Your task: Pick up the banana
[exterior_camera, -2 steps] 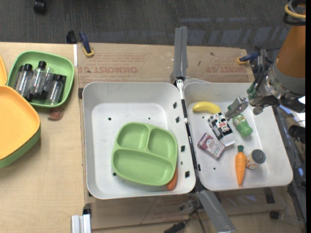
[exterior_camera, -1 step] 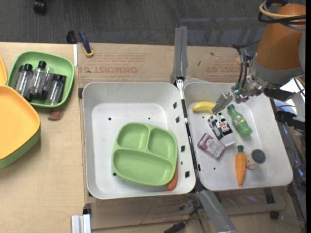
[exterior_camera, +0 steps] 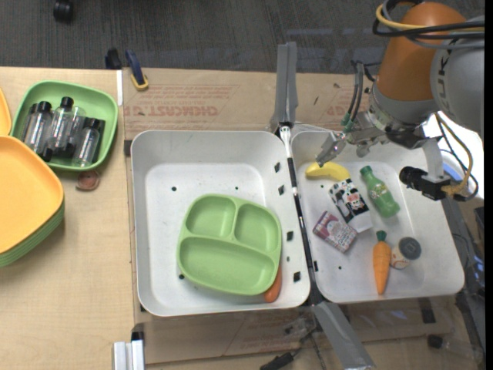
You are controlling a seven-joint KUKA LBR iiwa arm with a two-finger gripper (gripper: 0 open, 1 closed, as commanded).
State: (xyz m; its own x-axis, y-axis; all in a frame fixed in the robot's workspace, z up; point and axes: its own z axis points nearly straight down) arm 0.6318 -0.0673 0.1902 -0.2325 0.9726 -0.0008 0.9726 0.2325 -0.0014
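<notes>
- Nearest the camera, a carrot [exterior_camera: 381,264] lies at the right bin's [exterior_camera: 454,272] front.
- Farther back, the banana [exterior_camera: 328,172] lies near the rear-left corner, long axis left-right.
- My gripper [exterior_camera: 337,149] hangs spread just above it, gripping nothing.

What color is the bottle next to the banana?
Green. The camera view shows the bottle lying in the right bin, just right of the yellow banana.
</notes>
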